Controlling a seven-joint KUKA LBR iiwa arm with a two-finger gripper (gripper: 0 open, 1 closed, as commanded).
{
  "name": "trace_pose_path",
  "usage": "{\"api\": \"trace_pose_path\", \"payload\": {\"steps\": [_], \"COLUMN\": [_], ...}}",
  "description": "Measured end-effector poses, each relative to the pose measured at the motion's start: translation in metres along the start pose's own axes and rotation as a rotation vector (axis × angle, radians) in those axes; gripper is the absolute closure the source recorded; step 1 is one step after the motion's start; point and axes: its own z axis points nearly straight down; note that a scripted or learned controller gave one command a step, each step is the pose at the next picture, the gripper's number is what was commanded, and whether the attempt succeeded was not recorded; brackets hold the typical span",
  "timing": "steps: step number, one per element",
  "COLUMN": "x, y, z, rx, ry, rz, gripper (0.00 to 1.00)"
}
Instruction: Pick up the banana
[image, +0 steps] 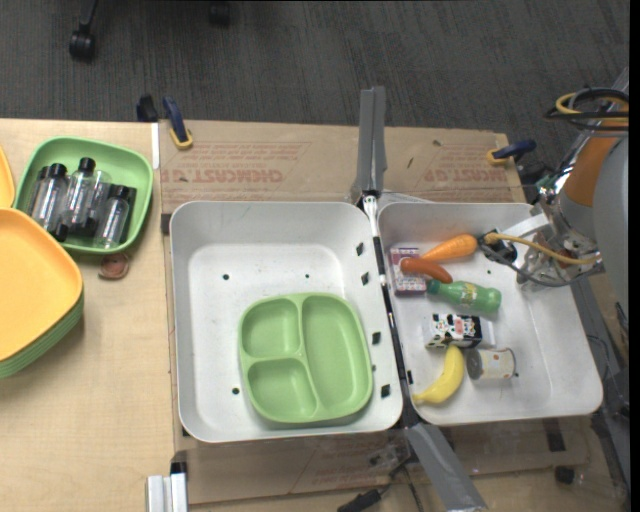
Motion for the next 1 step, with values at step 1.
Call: {"api": "trace_pose_path", "payload": {"steps": [1], "x": [-0.0025], "y": [-0.0096], "z": [0.0006], "rx": [-0.001], "ry": [-0.002], "rz": [0.01], "gripper": [1.0]}}
